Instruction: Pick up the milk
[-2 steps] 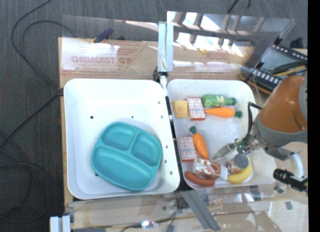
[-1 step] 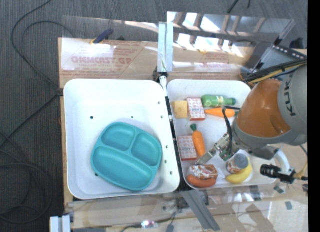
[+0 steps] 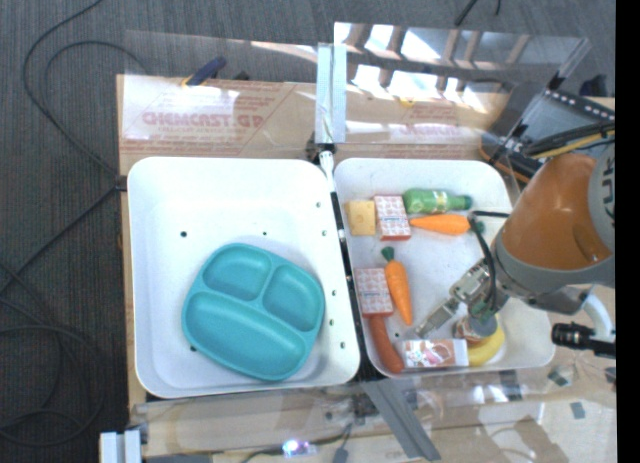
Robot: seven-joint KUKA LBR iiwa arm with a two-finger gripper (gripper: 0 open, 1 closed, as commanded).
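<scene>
Now the hand (image 3: 448,313) is hovering in the right bin (image 3: 520,201), apparently open and gripping nothing; the milk (image 3: 434,353) is lying just below it, near the banana (image 3: 487,347). Next: descending onto it.

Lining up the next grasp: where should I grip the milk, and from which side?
Probably straight down on the milk carton, across its short width at mid-length. It lies flat along the bin's near wall, with a sausage at one end and a banana at the other, crowding both ends.
</scene>
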